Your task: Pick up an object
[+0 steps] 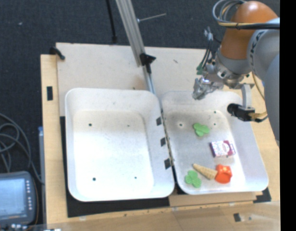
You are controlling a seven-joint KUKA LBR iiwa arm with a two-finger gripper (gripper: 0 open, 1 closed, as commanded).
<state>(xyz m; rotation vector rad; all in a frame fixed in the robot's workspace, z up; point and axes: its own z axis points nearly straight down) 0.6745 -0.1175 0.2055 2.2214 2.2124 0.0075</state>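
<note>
My gripper (201, 93) hangs over the far edge of the right bin (244, 129), with nothing seen between its fingers. In that bin lie a green piece (201, 129) near the middle, a purple and white box (222, 148) toward the right, a tan cone (203, 171) with a red-orange piece (223, 173) beside it near the front, and a second green piece (192, 179) at the front left. All of these lie well below the gripper in the view, apart from it.
The left bin (114, 143) adjoins the right one along a central divider (165, 138). A slanted metal post (133, 32) rises behind the bins. A monitor (13, 201) and cables sit at the lower left, off the bench.
</note>
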